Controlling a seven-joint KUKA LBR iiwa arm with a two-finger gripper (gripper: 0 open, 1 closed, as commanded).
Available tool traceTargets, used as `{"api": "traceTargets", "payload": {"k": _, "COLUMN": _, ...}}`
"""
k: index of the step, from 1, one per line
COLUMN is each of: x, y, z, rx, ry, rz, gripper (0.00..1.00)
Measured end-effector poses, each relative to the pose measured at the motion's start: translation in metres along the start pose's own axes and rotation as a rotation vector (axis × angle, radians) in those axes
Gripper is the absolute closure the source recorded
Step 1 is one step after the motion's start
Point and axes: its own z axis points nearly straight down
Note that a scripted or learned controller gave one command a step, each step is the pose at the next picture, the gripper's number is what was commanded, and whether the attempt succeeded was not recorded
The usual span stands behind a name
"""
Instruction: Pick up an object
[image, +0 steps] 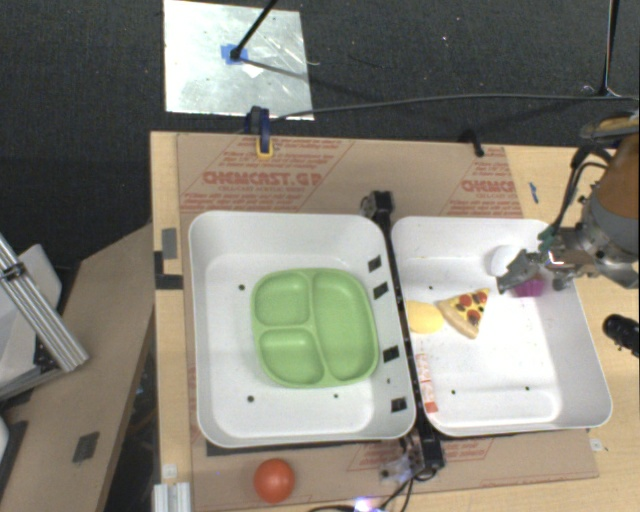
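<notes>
I see my gripper (527, 275) low in the right bin (520, 400) beside a purple object (531, 288), grip state unclear, so I'd centre over it before closing and lifting.

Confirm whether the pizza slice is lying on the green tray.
No, the pizza slice lies in the right bin, while the green tray sits in the left bin.

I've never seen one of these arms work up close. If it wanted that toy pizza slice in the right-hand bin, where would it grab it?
Probably from straight above, fingers closing across the pizza slice near its wider crust end. It lies flat on the right bin floor, so only its side edges offer a hold. The yellow piece sits close on its left, so that side is tight.
</notes>
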Motion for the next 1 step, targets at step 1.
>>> {"api": "traceTargets", "payload": {"k": 1, "x": -0.0051, "y": 0.0087, "z": 0.0542, "rx": 0.001, "ry": 0.0, "rz": 0.0, "gripper": 0.0}}
